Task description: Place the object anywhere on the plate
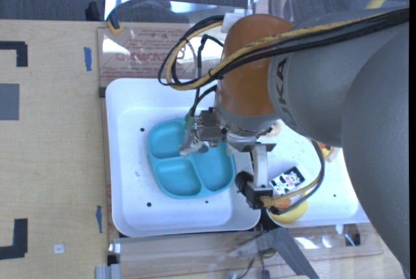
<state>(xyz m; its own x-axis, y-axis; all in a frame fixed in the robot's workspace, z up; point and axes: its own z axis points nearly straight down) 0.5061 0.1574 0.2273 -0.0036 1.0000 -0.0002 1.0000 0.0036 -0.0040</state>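
A blue plate (174, 175) with three compartments lies in the left white bin (123, 160). My gripper (194, 145) hangs over the plate's upper right part, near the dividers, under the orange wrist band. I see no object held at its tip from this angle. A small black-and-white object (286, 180) lies in the right bin (338, 201), and a yellow object (294, 211) sits just below it at the bin's front edge. The arm hides the plate's right rim and much of the right bin.
The grey arm covers the upper right of the view. Black and yellow cables loop above the left bin's far edge. A wooden bench top extends to the left of the bins.
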